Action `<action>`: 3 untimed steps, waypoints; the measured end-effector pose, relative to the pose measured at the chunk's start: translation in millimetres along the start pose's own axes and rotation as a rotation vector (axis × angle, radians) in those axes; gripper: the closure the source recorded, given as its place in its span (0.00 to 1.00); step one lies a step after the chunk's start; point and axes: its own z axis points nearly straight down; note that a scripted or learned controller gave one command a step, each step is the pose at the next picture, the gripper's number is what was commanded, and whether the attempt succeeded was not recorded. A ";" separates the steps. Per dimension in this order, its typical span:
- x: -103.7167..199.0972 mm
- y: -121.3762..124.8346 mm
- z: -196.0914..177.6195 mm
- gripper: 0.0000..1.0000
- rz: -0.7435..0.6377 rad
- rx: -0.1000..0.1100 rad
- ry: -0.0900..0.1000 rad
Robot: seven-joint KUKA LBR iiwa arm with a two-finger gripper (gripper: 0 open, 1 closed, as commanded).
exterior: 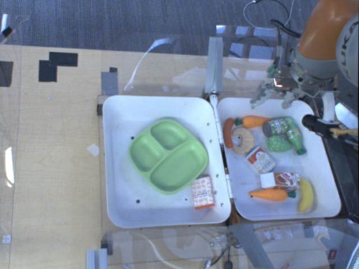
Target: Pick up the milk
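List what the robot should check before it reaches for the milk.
1. Milk identified: cannot tell. The small carton in the left bin and the second carton in the right bin both look possible.
2. Hand over a carton: not ok. It hangs over the right bin's far edge.
3. Room around the small carton: cannot tell. It sits close against the green plate.
4. Room around the second carton: not ok. Toy foods crowd it.
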 end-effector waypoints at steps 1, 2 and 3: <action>1.4 1.8 -11.9 1.00 -0.005 -0.006 0.001; 72.6 -33.6 9.5 1.00 -0.098 -0.001 0.000; 115.7 -82.5 -17.2 1.00 0.074 0.001 0.001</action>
